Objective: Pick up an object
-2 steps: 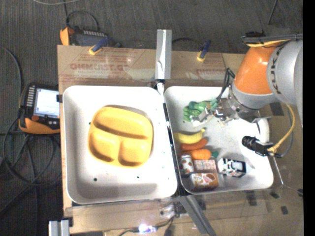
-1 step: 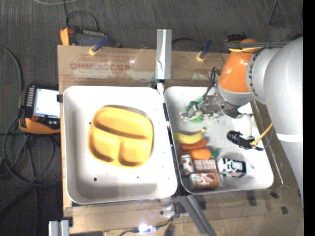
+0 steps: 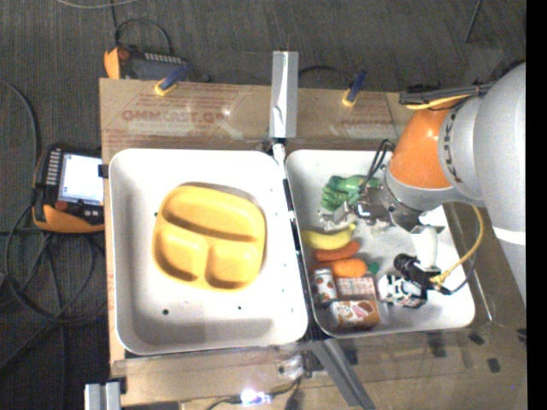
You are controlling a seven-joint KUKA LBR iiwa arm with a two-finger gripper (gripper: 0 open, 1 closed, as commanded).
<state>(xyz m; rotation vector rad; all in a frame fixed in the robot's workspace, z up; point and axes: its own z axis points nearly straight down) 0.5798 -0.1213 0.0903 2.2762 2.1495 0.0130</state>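
Gripper over right bin, beside green item.
Banana lay just below-left, long axis crosswise; whether anything was grasped could not be told.

I see the bench, a bare wooden board, carrying two white bins side by side: the left bin and the right bin, their inner rims nearly touching.

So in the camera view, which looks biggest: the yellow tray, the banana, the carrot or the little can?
Largest to smallest:
1. Yellow tray, by far
2. Banana
3. Carrot
4. Can

The carrot and can look close in size, so that order is unsure.
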